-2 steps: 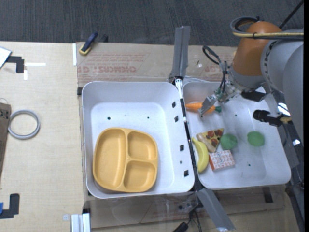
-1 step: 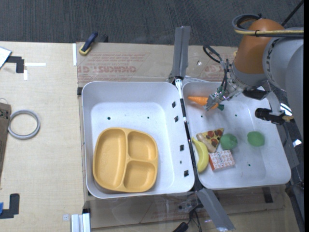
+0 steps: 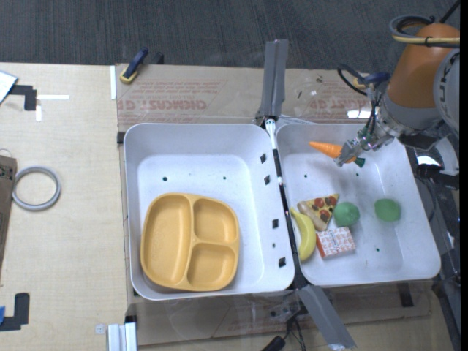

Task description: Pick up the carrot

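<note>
The carrot (image 3: 325, 149) is orange with a green top and lies at the back of the right bin (image 3: 409, 196). Its pointed end sticks out to the left. My gripper (image 3: 349, 155) comes down from the right onto the carrot's thick end. The fingers are shut on the carrot, with the orange body showing on one side and the green top on the other. I cannot tell whether the carrot is touching the bin floor or just above it.
Toward the front of the right bin lie a banana (image 3: 304, 232), a pizza slice (image 3: 320, 208), a red and white box (image 3: 336, 243) and two green balls (image 3: 346, 213) (image 3: 387, 210). The left bin (image 3: 146, 152) holds a yellow divided plate (image 3: 191, 241). A tape roll (image 3: 34, 188) lies on the bench at the left.
</note>
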